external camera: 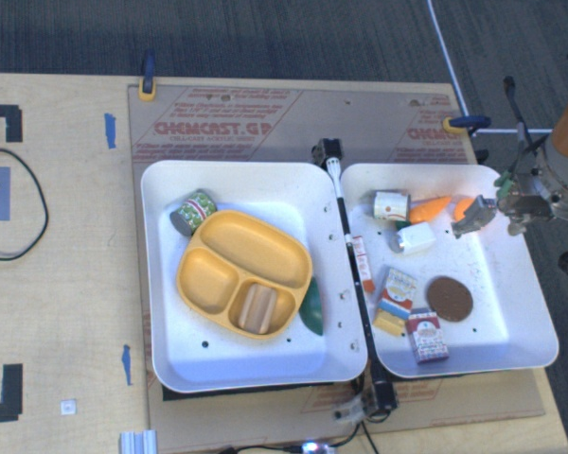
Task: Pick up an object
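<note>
The two-finger gripper (475, 214), its state impossible to tell, sits at two o'clock in the right white bin (540, 322), seemingly reaching for the orange carrot-shaped toy (430, 209).

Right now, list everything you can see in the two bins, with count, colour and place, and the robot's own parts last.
Yellow plastic divided tray: one, yellow, middle of the left white bin.
Tan block: one, in the tray's near compartment.
Green patterned can: one, left bin, far left corner.
Dark green item: one, left bin, partly under the tray's right edge.
Brown round disc: one, right white bin, centre.
White cylinder: one, right bin, far side.
Orange carrot-shaped toy: one, right of the cylinder.
White block: one, below the carrot.
Small printed boxes: about three, mixed colours, right bin, near left.
End effector: one, grey, over the right bin's far right.
</note>
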### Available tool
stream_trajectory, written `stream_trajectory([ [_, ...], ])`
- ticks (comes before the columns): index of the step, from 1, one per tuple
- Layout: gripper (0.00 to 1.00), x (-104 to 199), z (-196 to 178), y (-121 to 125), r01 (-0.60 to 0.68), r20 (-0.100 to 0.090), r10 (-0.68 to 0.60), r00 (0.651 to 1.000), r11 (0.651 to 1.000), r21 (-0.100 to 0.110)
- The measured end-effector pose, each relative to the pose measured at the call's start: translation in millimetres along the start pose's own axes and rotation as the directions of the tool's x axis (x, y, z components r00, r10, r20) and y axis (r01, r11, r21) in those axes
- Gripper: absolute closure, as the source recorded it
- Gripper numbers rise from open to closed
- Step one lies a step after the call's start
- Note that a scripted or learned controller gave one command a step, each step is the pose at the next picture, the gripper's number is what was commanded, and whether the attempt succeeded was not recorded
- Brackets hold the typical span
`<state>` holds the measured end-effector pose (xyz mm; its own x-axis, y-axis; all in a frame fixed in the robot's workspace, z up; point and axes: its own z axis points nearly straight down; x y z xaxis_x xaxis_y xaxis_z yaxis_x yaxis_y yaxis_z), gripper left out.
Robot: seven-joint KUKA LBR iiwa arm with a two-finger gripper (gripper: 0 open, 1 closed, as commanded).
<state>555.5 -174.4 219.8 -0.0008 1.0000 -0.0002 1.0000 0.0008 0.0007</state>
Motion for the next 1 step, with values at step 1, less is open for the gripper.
stream_trajectory([
  [1,0.0,-7.1,133.7,-51.9,0.0,0.001,0.0,1.0,1.0,-0.003],
])
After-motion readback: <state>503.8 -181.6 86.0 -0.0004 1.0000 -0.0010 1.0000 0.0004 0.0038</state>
